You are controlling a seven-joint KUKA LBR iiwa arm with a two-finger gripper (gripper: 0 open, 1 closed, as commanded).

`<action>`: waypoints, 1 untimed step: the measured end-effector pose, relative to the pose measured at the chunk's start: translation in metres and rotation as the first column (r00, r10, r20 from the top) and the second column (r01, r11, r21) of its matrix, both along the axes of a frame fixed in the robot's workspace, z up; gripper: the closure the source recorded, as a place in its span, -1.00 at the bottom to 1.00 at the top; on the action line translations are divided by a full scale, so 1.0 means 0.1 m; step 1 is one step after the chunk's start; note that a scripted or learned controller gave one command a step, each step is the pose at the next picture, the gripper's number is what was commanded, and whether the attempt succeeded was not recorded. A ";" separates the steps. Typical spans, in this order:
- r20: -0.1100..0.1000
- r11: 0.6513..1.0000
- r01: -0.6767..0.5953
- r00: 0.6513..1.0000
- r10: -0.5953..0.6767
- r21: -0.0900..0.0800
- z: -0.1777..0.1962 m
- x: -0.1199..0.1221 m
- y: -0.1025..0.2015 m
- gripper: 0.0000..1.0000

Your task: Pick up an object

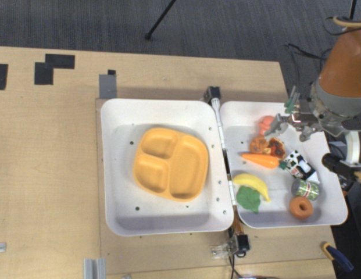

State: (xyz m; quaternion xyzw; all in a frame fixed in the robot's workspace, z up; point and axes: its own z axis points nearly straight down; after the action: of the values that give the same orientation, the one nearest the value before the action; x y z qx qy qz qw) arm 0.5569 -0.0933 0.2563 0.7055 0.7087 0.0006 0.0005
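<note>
The right bin [337, 214] holds several toy foods. An orange carrot [260, 160] lies in the middle, with a yellow banana [253, 185] and a green leafy piece [248, 198] in front of it. A brown donut [301, 207], a green-and-red can [305, 189] and a black-and-white piece [297, 164] sit towards the right. A pink piece [267, 122] and a dark red-brown piece [270, 146] lie at the back. My gripper [290, 129] hovers over the back of this bin, just right of the pink piece, open, with nothing between its fingers.
The left bin [119, 156] holds a yellow divided plate [170, 162]. A black rail [221, 144] runs between the two bins. The arm's orange band [344, 63] and grey wrist cover the right bin's back right corner. Cables hang off the bench at the right.
</note>
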 end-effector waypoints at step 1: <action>0.007 0.983 -0.182 0.983 0.182 -0.003 -1.61 0.64 -0.18 -1.00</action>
State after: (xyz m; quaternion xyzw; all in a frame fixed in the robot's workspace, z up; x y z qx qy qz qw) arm 0.6205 -0.1109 0.0949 0.6378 0.7702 0.0023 0.0036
